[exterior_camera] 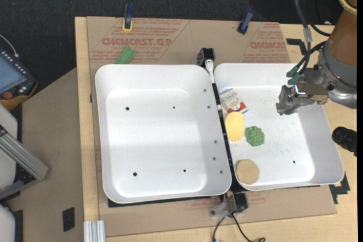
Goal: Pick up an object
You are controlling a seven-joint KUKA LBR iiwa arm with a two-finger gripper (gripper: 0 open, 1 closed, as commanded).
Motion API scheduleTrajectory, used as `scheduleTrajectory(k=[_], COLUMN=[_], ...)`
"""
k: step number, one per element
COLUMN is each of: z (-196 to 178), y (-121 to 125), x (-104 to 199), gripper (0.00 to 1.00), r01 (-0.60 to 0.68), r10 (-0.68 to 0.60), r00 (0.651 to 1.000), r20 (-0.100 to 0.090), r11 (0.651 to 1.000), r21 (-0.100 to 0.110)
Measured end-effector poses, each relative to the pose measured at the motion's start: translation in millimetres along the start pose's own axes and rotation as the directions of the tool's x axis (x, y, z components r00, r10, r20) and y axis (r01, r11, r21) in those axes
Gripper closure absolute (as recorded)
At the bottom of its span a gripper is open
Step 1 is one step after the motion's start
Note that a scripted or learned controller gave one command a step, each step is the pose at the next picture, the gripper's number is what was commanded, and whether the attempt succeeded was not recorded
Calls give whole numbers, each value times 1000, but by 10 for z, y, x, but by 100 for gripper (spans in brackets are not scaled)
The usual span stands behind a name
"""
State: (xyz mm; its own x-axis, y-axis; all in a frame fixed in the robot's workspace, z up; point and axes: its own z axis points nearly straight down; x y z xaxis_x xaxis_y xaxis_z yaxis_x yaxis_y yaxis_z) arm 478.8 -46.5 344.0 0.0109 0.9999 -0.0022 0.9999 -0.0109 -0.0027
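A: Right, the objects. Four in the right bin, all bunched toward its left wall. A yellow oval piece, smooth, lemon-like, lies long axis up the view, close against the divider side. Touching its upper end, a small white carton with blue and red print, lying flat.

B: And beside the yellow one?

A: A green knobbly lump, broccoli-like, just to its right, about touching. Below both, near the front-left corner, a flat tan disc, cookie-coloured, apart from the others.

B: Anything crowding them?

A: The left wall of that bin and the black clips along the seam between bins hem in the yellow piece and the carton. The green lump and the disc have open floor to their right.

B: The gripper?

A: Gripper hangs over the right bin's upper right part, well apart from all four objects, nothing between its fingers. Whether the fingers are parted or closed, cannot tell; they read as one dark blur.

B: Surroundings?

A: Left bin is white with small dark dots. Both bins sit on a cardboard sheet on the desk, clamped at the back by a yellow clamp and a blue clamp. A green strip lies on the cardboard behind the left bin.
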Motion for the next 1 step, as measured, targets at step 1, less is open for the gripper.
scheduleTrajectory(k=[1], z=[157], y=[-4], x=[719], gripper=[100], r01=[18], r10=[-18], r00=[1000], r20=[-4], r11=[1000], r21=[2])
